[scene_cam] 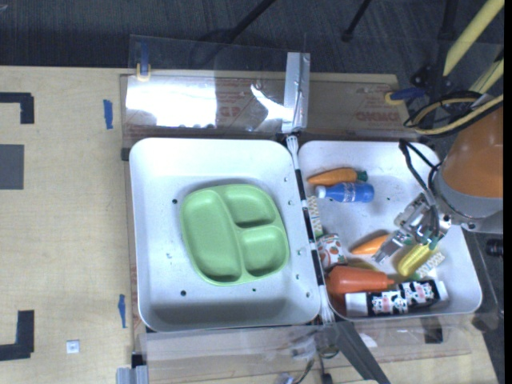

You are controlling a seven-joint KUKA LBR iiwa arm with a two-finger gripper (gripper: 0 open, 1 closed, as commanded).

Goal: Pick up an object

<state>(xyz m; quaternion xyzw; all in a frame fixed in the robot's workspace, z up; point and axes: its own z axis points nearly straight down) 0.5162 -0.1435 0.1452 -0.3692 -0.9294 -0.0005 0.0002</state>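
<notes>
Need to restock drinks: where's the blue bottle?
The blue bottle lies on its side in the right bin, near its far edge, just below the carrot.

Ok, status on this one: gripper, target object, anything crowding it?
Gripper low in right bin, grip unclear. Under it: small orange carrot and yellow piece. Crowded; red-orange vegetable and black-and-white bottle close by.

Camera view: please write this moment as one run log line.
metal two-finger gripper: right white bin, over small orange carrot | grasp: unconfirmed | green divided plate: left white bin
</notes>
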